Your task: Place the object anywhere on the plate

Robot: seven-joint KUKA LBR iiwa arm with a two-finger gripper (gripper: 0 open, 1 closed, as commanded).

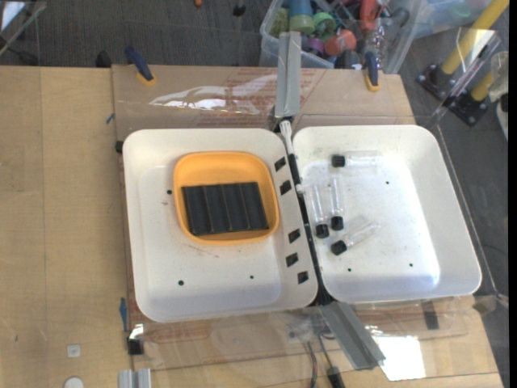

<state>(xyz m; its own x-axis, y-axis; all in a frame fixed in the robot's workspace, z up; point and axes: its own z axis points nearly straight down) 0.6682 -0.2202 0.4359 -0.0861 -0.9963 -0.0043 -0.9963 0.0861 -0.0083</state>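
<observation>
An orange plate [187, 172] with rounded corners sits in the left white bin [149, 277], a little behind its middle. A black, ridged rectangular block [224, 208] lies flat on the plate and covers most of its floor. Several clear plastic tubes with black caps lie in the right white bin [424, 241]. One tube [354, 161] is near the back. Two tubes [325, 203] lie side by side close to the divider, and another tube [353, 238] lies at a slant just in front of them.
A grey metal bar [287, 75] runs from the back toward the seam between the bins, and black clips [292, 235] line that seam. A clear tub of coloured toys [347, 10] stands behind the bins. Bare wooden bench lies to the left.
</observation>
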